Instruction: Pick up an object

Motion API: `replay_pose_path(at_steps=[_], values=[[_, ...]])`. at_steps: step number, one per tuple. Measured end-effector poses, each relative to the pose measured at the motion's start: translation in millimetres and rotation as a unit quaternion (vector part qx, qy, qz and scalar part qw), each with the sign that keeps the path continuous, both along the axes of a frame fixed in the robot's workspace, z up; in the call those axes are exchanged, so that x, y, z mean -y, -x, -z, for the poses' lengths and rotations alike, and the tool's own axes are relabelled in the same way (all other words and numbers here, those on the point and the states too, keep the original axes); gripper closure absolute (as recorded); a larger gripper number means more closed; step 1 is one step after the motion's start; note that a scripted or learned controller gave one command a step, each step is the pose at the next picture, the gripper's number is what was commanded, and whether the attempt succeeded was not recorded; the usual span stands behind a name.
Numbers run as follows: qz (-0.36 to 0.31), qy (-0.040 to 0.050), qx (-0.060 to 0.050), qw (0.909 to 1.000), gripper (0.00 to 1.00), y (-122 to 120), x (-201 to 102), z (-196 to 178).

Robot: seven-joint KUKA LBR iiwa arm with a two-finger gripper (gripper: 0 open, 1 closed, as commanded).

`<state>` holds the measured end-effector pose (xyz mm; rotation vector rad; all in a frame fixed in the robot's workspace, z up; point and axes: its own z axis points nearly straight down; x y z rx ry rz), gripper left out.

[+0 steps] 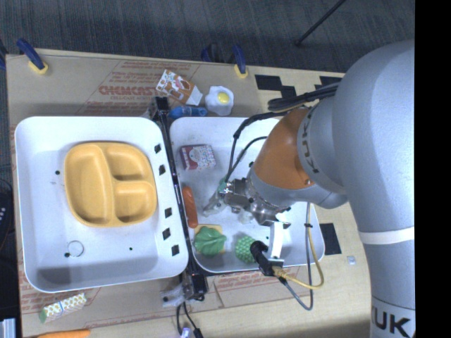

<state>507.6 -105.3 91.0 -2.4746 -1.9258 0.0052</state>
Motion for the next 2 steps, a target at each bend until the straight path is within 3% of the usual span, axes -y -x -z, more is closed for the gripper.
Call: replay_pose_path(at_steps=[1,2], values=[[-0.157,0.0004,0.002,0.9876,0.0,-54,-8,-1],[-0.211,0.0001,0.003,0.9776,0.0,-149,-10,-1]])
